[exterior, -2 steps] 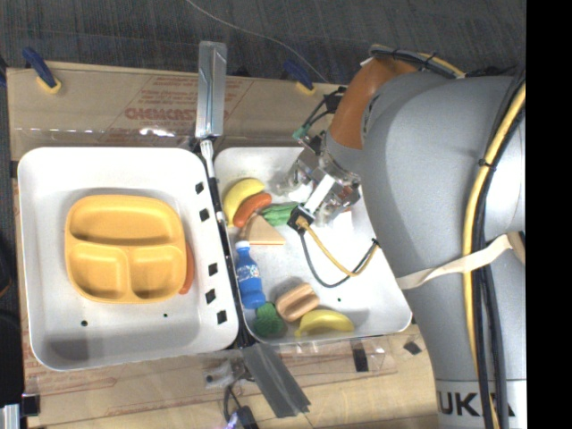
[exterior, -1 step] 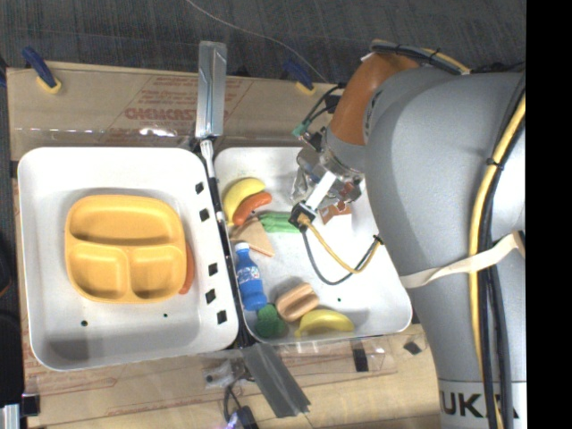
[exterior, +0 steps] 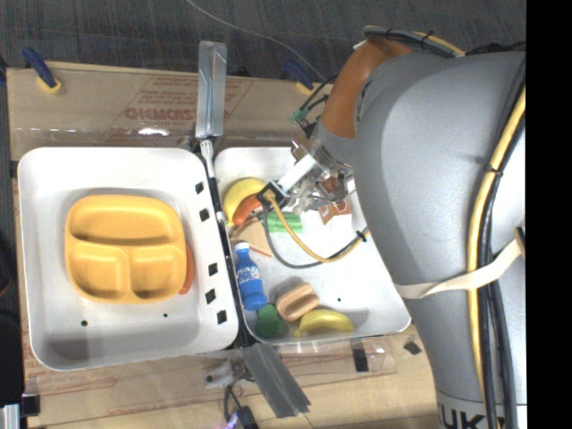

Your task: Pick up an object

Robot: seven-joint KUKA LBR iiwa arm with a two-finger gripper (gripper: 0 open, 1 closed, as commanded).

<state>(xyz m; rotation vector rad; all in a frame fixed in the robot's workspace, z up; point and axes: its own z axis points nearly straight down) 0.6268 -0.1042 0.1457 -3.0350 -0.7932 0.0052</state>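
Gripper (exterior: pixel 299 195) is hanging low in the far part of the right bin (exterior: pixel 380 280), just right of a yellow banana (exterior: pixel 241 193) and by a green piece (exterior: pixel 288 225); can't tell if it's apart or together. Blue bottle (exterior: pixel 248 280) is lying along the left wall, bun (exterior: pixel 297 300) sitting nearer. Yellow tray (exterior: pixel 125 244) is sitting in the left bin (exterior: pixel 36 239).

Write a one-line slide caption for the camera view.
Gripper reaches into the right bin, which holds a bottle, bun and banana; left bin holds a yellow tray.
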